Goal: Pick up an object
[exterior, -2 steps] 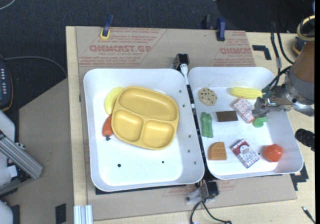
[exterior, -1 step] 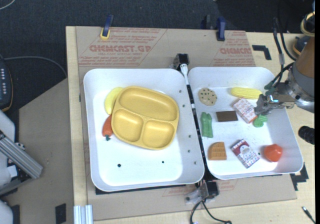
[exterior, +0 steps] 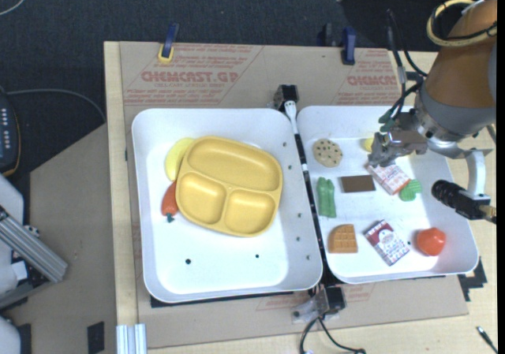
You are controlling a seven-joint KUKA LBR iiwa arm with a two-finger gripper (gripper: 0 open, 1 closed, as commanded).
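From the camera above the bench, the left bin (exterior: 150, 210) carries a yellow divided plate (exterior: 229, 185) lying over a yellow piece (exterior: 177, 157) and an orange-red piece (exterior: 170, 201) at its left edge. The right bin (exterior: 347, 120) holds the small things to choose from: a round cookie (exterior: 327, 152), a green piece (exterior: 325, 196), a brown bar (exterior: 357, 184), a tan waffle square (exterior: 342, 238), a red-and-white packet (exterior: 392, 179) with a green bit (exterior: 409, 193) beside it, a second red-and-white packet (exterior: 387, 241) and a red tomato (exterior: 431, 241).

The arm reaches in from the right, and the gripper (exterior: 384, 149) sits low over the right bin, just above the upper packet and close to touching it. Whether it is spread or closed cannot be told from this angle, and nothing is visibly held. Judging by that, the pick is not yet made: every object lies in a bin, and the grasp and lift remain.
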